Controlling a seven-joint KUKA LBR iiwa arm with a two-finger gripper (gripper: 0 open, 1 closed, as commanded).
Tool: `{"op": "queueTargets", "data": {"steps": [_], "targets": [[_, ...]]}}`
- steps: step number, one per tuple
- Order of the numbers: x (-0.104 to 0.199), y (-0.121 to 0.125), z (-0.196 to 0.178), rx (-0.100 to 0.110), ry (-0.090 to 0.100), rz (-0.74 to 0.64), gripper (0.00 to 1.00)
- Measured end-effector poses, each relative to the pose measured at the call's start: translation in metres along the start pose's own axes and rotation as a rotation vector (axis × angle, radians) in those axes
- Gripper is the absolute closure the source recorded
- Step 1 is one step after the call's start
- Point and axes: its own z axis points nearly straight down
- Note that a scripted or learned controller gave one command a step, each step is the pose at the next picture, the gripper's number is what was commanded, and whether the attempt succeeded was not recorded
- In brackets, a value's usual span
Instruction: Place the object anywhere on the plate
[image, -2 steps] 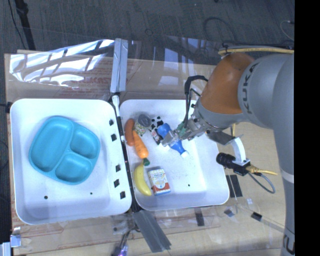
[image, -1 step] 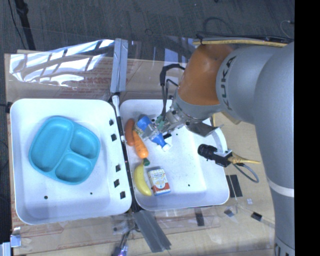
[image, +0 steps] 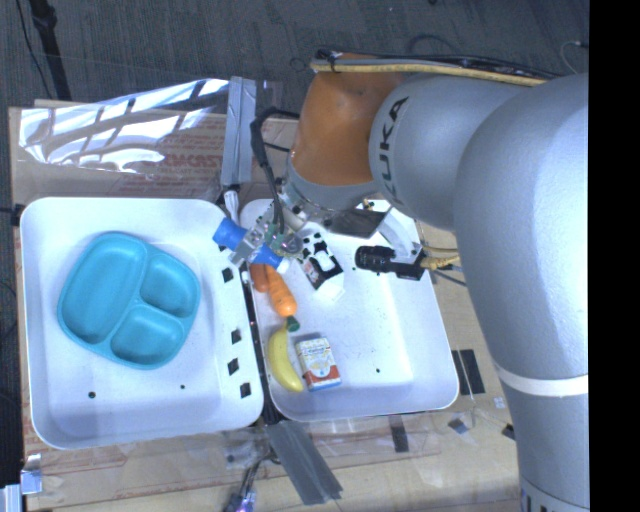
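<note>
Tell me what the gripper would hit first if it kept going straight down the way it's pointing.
Most likely the carrot, which lies just below the gripper near the right bin's left wall; depth is hard to judge from this slanted view.

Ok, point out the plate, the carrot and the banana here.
plate (image: 128, 298): camera view, the ridge between its compartments.
carrot (image: 279, 293): camera view, middle of its orange body.
banana (image: 284, 362): camera view, middle of its yellow curve.

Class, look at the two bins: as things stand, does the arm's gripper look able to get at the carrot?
Probably yes. The gripper is right at the carrot's upper end in the right bin. The banana and small carton lie below, out of the way.
</note>
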Motion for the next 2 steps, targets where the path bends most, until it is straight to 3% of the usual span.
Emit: {"op": "queueTargets", "data": {"steps": [1,2], "targets": [[0.0854,0.0321,0.0004,0.003,0.002,-0.045,1.0],[0.085,0.0318,0.0003,0.003,0.002,-0.044,0.0]]}}
